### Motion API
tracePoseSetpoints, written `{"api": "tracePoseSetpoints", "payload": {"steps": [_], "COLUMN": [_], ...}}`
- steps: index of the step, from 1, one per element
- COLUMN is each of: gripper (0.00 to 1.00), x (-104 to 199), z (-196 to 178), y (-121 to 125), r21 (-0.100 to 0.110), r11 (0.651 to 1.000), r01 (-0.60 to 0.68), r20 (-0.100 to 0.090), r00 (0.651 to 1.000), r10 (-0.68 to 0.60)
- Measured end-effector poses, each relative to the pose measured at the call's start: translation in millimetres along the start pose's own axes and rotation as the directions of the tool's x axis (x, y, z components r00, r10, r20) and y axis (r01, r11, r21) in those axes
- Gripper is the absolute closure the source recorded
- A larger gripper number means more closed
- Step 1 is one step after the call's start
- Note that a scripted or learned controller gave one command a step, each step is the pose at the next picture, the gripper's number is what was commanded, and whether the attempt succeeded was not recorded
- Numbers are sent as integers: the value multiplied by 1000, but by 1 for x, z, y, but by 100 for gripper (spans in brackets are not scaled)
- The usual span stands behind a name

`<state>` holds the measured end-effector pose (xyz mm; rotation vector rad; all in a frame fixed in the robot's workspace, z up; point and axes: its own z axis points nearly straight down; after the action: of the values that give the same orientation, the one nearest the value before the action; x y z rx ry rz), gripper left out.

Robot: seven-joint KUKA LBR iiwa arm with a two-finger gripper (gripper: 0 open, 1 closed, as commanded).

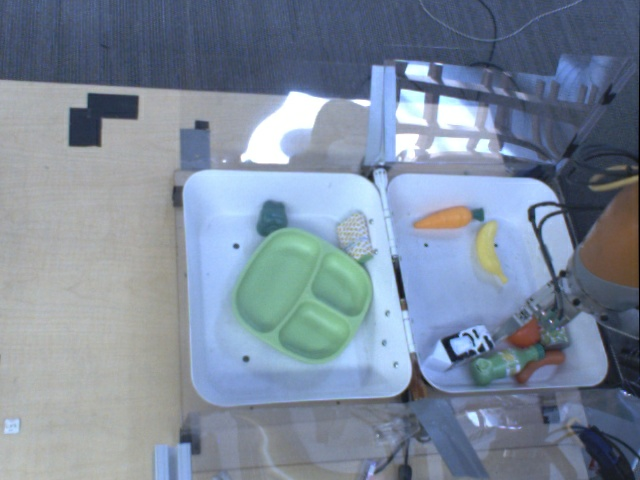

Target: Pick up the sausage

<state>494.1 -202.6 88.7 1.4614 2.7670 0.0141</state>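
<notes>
Nearest the camera, in the front right corner of the right bin [430, 268], lies a small heap: a black-and-white toy [467, 344], a green bottle-like piece [497, 367], and the sausage [541, 367], a reddish-brown curve resting against the bin's front wall, just beside the green piece. My gripper [545, 325] is down at this heap, right above the sausage, next to an orange-red piece [523, 336] that may be another toy; the view here is crowded and I cannot tell whether my gripper is parted or closed, or whether anything sits in it. My arm [612, 253] comes in from the right, its orange band above the wrist. Farther back in the same bin, a yellow banana [489, 252] lies well apart from the heap, and beyond it an orange carrot [445, 218] lies near the back wall. In the left bin [200, 298], a green divided plate [304, 294] sits in the middle, with a patterned cloth-like item [355, 234] touching its far edge and a dark green lump [272, 218] just behind. Both bins rest on the pale wooden table [90, 288].
</notes>
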Motion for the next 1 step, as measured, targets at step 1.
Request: {"api": "tracePoseSetpoints", "payload": {"steps": [1], "gripper": [100], "x": [1], "z": [-10], "y": [6], "r21": [-6], "r11": [1000], "r01": [2], "r20": [-5], "r00": [1000], "r10": [-2]}}
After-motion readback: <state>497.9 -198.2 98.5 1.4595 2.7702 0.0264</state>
